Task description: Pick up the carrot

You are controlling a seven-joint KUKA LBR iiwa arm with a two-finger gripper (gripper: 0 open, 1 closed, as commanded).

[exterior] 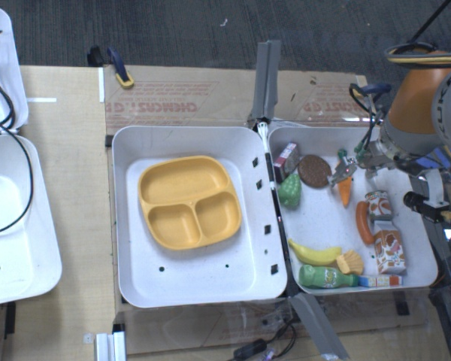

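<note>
The carrot [345, 191] is a small orange piece in the upper middle of the right bin [428, 273], pointing toward the front. My gripper [345, 168] reaches in from the right and sits right at the carrot's upper end, touching or almost touching it. Whether the carrot is gripped or just lying under the tip cannot be made out. The grey arm with its orange band [425, 92] hangs over the bin's back right corner.
Around the carrot lie a brown disc [313, 171], a green vegetable [290, 191], a small box [286, 156], a sausage [363, 222], a can [377, 204], a carton [388, 251], a banana [316, 253] and a green bottle [327, 277]. The left bin [128, 262] holds a yellow divided plate [188, 200].
</note>
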